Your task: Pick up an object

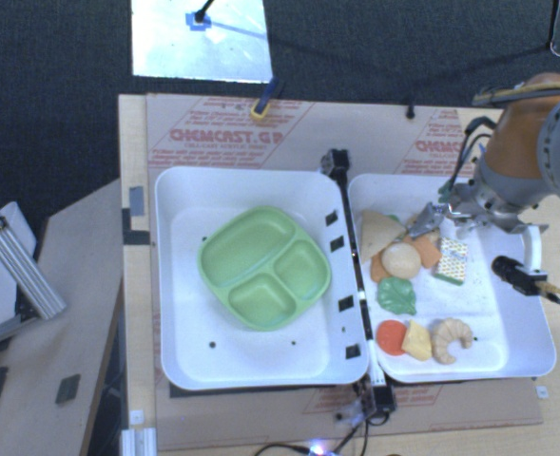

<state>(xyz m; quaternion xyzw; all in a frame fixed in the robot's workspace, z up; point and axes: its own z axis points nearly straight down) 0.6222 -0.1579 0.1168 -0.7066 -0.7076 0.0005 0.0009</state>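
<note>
While the gripper (pixel 430 222) hangs over the right bin (pixel 522 345), jaws perhaps apart, I cannot tell; beneath lies a beige toy egg (pixel 402 260): light, stiff, slippery, best pinched across its middle.

Dark carpet floor (pixel 51 55) surrounds the wooden bench (pixel 137 141), metal plate (pixel 202 27) behind.

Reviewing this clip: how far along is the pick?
Done: the gripper has reached the right bin, low beside the orange piece and the tan round item. In hand: nothing visibly between its fingers. Left: grasping and lifting; the croissant, green piece and the rest lie in the bin.
</note>
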